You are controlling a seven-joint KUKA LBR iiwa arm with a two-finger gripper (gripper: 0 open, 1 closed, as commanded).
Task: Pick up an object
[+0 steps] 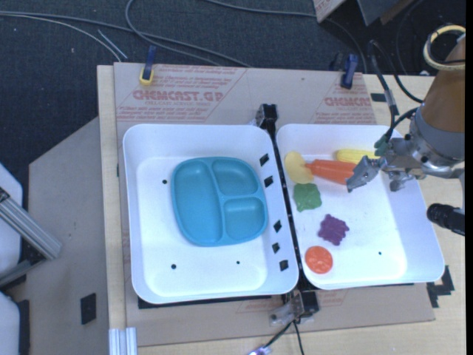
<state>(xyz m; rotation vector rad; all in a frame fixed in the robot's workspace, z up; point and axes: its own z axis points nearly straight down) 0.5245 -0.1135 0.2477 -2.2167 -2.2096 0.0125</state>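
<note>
Gripper (379, 174) over the right bin (414, 265), fingers spread, holding nothing.
One fingertip sits just beside the carrot (332, 170); blue divided tray (219, 199) in the left bin (148, 272).

Teal divided plate (219, 200) in white left bin (140, 220); yellow banana (298, 167), orange carrot (334, 170), green broccoli (307, 196), purple grapes (333, 228), red-orange tomato (318, 259) in white right bin (392, 242).

Orange carrot (334, 170), lying flat, right bin (414, 235)
</note>
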